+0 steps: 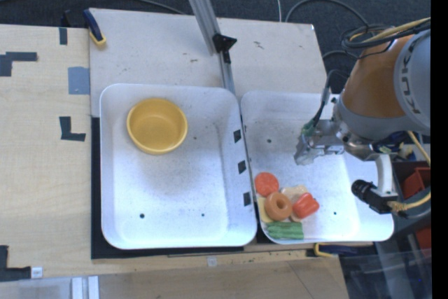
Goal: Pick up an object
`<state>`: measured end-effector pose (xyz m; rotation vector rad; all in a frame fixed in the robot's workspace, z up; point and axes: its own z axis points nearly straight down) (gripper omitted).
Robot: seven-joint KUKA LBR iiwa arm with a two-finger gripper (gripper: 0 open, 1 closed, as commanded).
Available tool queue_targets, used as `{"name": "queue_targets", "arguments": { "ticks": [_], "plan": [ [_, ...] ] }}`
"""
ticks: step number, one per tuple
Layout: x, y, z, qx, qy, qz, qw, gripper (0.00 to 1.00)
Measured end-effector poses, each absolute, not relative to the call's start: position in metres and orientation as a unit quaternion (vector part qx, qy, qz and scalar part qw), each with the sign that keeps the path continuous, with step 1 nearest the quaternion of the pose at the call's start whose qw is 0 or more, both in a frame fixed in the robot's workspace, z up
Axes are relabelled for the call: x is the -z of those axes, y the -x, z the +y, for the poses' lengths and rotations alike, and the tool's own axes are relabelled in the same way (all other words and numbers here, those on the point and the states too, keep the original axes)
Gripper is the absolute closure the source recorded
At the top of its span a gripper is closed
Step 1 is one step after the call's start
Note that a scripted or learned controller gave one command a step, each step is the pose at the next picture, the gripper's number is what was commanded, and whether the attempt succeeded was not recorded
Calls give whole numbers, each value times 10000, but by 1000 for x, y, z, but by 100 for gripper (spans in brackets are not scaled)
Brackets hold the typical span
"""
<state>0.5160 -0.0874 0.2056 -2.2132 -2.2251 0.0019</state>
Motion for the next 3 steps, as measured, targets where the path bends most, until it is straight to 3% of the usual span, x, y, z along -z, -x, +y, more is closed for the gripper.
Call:
{"name": "queue_targets", "arguments": {
  "ticks": [3],
  "plan": [
    [-206, -505, 74, -5, 7046, -7096, 13, 100]
  ]
}}
